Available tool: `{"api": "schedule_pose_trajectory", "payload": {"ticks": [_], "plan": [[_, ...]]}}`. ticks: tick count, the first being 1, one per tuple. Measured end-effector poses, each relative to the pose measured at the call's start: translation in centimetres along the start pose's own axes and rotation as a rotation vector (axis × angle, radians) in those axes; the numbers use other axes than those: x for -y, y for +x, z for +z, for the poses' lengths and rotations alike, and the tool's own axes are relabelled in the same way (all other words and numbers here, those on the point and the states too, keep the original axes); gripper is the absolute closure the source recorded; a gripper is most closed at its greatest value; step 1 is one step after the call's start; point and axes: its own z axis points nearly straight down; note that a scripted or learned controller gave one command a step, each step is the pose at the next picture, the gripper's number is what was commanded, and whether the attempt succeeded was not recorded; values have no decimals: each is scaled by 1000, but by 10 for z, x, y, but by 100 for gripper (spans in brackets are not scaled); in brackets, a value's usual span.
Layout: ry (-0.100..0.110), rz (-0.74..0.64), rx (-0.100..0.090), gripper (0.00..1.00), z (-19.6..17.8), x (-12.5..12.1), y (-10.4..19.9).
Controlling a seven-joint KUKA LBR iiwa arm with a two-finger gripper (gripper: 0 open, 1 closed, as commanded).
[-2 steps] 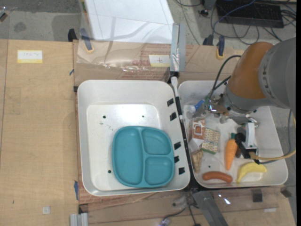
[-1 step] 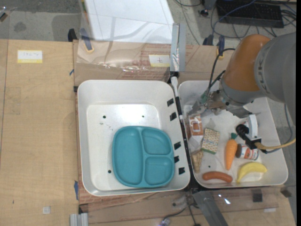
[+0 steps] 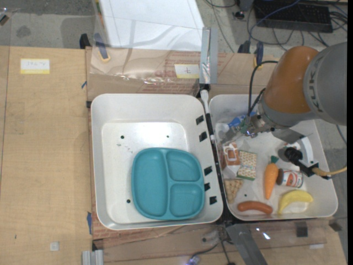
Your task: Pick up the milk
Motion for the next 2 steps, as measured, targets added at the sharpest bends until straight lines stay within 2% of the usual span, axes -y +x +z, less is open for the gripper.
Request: {"api": "schedule_pose_trajectory", "payload": {"ticks": [2], "plan": [[-7,-137,2,0,-2,42,13]]}}
